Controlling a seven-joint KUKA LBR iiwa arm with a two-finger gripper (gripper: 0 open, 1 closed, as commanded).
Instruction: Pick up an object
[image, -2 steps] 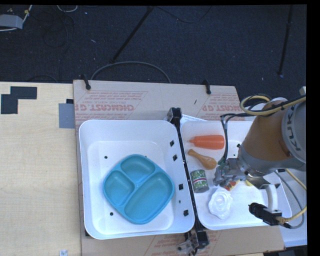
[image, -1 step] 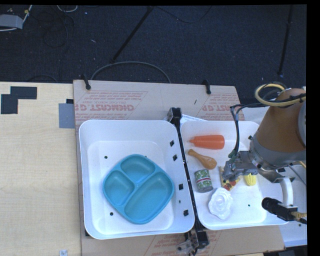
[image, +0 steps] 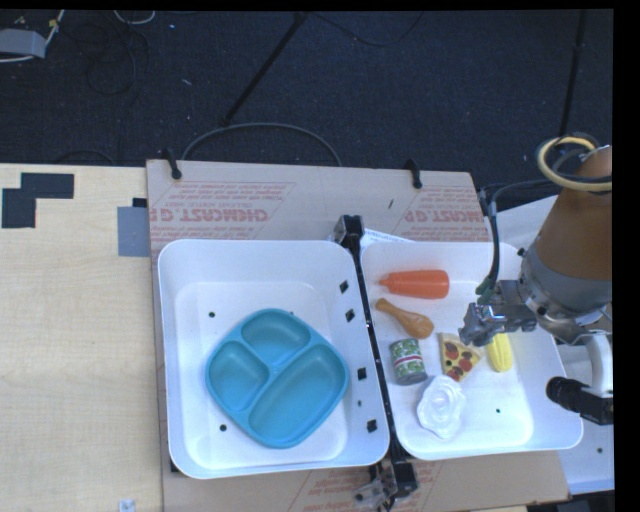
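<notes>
The right bin holds an orange carrot, a tan drumstick, a small green can, a pizza slice, a yellow corn cob and a white crumpled piece. My gripper hangs low over the right bin, just above the pizza slice and left of the corn cob. I see nothing held between its fingers, and their spread is not readable from here.
The left bin carries a blue divided plate. A black divider runs between the bins. The grey and orange arm comes in over the right bin's far right side. Cardboard lies under both bins.
</notes>
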